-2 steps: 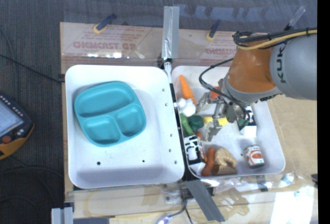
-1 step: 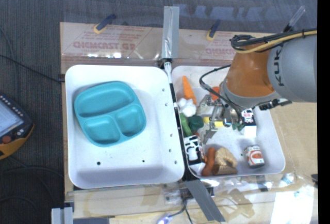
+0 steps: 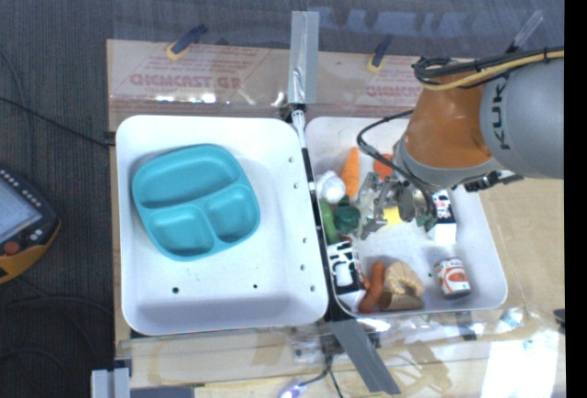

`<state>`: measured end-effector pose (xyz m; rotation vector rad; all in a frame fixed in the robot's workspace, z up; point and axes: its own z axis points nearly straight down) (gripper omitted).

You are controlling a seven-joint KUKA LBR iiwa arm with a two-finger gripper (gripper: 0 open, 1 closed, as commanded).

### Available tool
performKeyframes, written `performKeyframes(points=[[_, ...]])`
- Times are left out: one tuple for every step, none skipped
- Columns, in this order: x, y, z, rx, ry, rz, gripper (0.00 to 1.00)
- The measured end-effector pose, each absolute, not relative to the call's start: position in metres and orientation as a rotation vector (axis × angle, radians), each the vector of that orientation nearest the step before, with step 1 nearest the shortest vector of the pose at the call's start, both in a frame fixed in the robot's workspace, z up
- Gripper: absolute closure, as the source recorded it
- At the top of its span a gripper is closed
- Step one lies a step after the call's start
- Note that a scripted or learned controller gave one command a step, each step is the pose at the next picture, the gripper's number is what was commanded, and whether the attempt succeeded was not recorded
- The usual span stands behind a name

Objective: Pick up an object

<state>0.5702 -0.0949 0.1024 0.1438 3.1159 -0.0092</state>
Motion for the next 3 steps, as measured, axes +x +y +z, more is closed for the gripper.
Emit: performKeyframes(points=[[0.635,-0.085,0.218,0.517,3.095,-0.002,1.0],[0.553,-0.079,0.236,0.636,3.075,0.0,1.0],[0.635,-0.069,0.284,0.719,3.055,-0.001,1.0]])
